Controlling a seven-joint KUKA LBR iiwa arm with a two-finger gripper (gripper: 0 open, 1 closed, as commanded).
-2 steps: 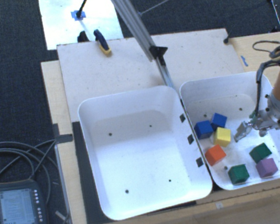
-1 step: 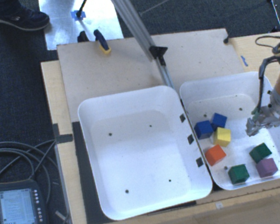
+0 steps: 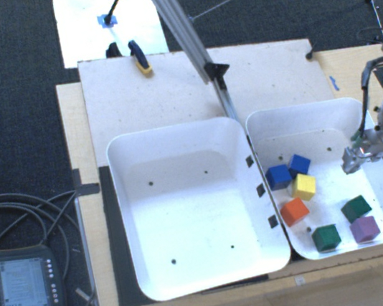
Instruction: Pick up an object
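The claw (image 3: 350,160) is hanging over the right bin's (image 3: 316,117) far-right side, and whether it is open or closed I cannot tell. Nothing is showing in its grip, so the pick is looking not yet done. The blocks are lying to its left and below it: two blue cubes (image 3: 278,175) and a yellow cube (image 3: 303,186) well to its left, an orange cube (image 3: 294,210) lower left, and two green cubes (image 3: 355,207) and a purple cube (image 3: 365,228) beneath it. Descending, closing and lifting are all remaining.
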